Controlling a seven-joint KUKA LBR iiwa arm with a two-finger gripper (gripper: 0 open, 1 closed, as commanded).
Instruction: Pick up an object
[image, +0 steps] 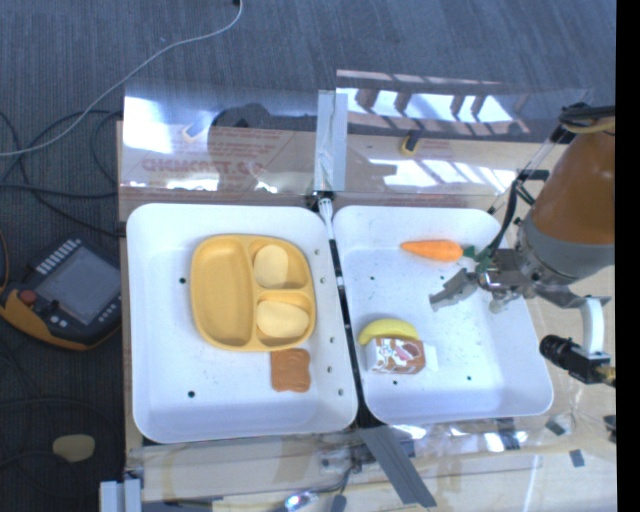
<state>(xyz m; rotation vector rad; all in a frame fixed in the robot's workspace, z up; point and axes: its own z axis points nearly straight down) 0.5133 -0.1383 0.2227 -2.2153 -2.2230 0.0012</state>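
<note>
I am leaving the yellow tray (222, 290) in the left bin (150, 330) alone and eyeing the right bin (520, 395): banana (388, 330) near its front, carrot (432, 250) at the back. My hand (470, 283) is hovering beside the carrot, seemingly spread and holding nothing; I am lowering squarely across it.

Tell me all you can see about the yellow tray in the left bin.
The yellow tray looks like smooth plastic, with rounded corners and three compartments: one long one on its left, two smaller ones on its right. Each small compartment holds a pale round item, one above, one below. The tray lies flat in the left bin. A brown piece lies at its lower right corner.
</note>
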